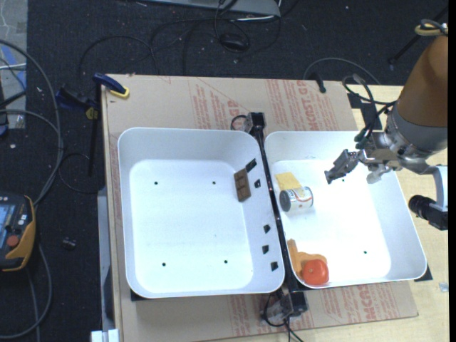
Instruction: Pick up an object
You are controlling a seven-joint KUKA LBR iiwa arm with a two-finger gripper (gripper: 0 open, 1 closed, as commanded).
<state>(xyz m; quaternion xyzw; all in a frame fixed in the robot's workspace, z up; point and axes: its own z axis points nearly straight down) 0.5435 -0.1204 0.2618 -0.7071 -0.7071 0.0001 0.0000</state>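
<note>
In the right bin [399,212], a silver can [297,199] lies on its side near the left wall, touching a yellow block [286,181] behind it. An orange and red object [311,267] rests in the bin's front left corner. A brown flat piece [243,184] leans near the right wall of the left bin [142,155]. My gripper [340,168] hangs over the back middle of the right bin, to the right of the can and apart from it. Nothing shows in its grasp.
The arm's grey wrist and orange band [427,84] come in over the right bin's back right corner. A dark divider [267,212] with clips runs between the bins. Cables and a yellow clamp [114,85] lie beyond the bench's back edge.
</note>
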